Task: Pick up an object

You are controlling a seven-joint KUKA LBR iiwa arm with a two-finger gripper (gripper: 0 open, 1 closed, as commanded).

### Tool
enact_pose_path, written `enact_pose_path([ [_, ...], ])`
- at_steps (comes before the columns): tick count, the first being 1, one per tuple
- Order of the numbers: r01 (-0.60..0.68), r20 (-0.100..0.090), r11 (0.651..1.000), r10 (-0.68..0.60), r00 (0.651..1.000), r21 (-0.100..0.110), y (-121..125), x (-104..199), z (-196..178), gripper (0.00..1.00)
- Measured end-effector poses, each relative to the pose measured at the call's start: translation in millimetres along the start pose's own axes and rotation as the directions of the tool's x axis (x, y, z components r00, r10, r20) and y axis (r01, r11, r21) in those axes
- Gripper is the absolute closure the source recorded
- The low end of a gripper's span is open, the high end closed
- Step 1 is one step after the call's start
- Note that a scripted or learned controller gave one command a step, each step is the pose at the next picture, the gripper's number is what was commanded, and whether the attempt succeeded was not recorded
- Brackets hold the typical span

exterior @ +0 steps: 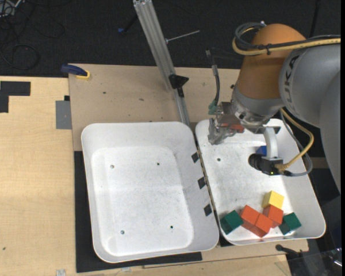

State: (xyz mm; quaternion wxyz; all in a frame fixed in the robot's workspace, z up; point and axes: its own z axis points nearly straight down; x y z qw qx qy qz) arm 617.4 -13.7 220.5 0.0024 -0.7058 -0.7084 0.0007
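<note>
My gripper (217, 135) hangs over the far left corner of the right bin (236, 154), below the grey arm and its orange band (268, 56). A cluster of blocks lies in the near right corner of that bin: a yellow block (273, 199), orange blocks (256, 218), a green block (231, 221) on the left and another green block (290, 222) on the right. The gripper is well away from the cluster, toward the far side. A small red patch (237, 128) shows beside the gripper; I cannot tell what it is.
The left bin (103, 148) lies beside the right one, with black clips (201, 181) along the shared edge. A slanted aluminium rail (161, 50) rises behind the bins. A black cable plug (264, 163) with a blue part hangs from the arm over the right bin.
</note>
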Motion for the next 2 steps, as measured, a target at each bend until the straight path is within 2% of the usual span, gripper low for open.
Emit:
enact_pose_path([
  [2, 0.001, 0.000, 1.000, -0.001, 1.000, 0.002, -51, 82, -16, 1.00],
])
